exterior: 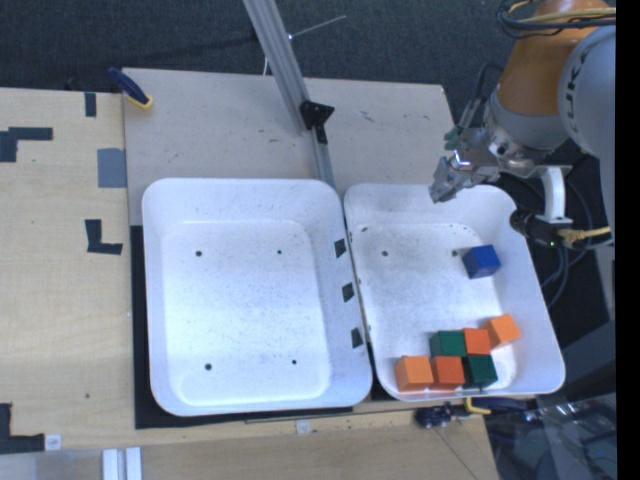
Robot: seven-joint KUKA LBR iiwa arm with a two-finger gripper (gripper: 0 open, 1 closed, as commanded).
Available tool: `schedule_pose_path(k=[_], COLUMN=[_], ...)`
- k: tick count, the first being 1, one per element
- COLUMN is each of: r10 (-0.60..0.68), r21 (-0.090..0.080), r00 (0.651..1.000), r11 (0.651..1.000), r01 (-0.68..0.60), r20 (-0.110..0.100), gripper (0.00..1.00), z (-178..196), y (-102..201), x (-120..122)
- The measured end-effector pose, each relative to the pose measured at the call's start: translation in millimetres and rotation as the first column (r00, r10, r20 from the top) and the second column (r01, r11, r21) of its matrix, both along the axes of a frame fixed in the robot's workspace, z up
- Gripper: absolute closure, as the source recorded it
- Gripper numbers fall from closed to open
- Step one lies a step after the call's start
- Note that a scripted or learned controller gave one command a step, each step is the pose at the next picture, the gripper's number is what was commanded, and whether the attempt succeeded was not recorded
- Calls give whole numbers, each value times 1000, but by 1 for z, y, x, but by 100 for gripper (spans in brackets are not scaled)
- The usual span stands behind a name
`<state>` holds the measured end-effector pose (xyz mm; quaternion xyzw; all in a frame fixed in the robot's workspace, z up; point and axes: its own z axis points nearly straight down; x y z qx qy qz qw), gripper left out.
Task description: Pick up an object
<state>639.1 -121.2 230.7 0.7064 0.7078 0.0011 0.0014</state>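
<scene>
Gripper point(447, 187) hovering over right bin's point(530, 298) far rim, finger state unclear; 1 blue cube point(482, 260) lying apart below.

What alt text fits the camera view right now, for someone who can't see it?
The claw hangs over the far rim of the right bin, holding nothing visible. That bin holds a blue block alone and a near-corner cluster of orange blocks and green blocks. The left bin sits beside it.

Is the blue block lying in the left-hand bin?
No: the blue block lies in the right bin, apart from the orange and green blocks.
</scene>
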Motion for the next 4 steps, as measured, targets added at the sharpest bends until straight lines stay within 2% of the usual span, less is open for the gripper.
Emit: schedule_pose_path(k=[1,2,3,4], r10=[4,4,6,5], r21=[2,2,3,2], r00=[1000,1000,1000,1000], r11=[1000,1000,1000,1000], r01=[-4,-4,-6,-5], r20=[-3,-6,-3,-7], gripper=[100,100,100,100], z=[8,-5,4,-8], y=[47,98,154,211], x=[1,2,14,9])
